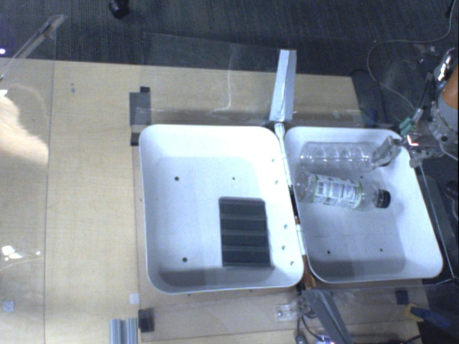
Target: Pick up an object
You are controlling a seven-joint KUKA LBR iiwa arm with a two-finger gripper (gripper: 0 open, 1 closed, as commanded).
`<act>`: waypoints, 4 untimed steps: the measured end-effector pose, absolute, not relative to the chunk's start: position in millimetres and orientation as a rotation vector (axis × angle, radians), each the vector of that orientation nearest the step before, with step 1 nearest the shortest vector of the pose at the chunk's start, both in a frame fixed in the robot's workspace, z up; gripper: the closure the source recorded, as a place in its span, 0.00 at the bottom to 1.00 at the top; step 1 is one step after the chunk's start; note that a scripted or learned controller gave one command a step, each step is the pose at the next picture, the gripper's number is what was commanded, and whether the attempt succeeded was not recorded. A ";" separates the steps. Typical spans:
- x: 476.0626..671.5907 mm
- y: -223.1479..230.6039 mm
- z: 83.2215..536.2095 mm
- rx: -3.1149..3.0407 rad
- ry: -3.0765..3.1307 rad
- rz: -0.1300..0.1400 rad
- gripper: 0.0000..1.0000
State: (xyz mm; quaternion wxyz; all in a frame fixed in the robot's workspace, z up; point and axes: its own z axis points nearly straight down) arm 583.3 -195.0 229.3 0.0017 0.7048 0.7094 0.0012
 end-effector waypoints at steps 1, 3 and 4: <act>584.5 -174.5 92.4 2.149 2.284 0.006 0.00; 640.7 -180.3 80.5 1.987 2.543 -0.105 0.00; 640.6 -180.5 80.2 1.986 2.543 -0.105 0.00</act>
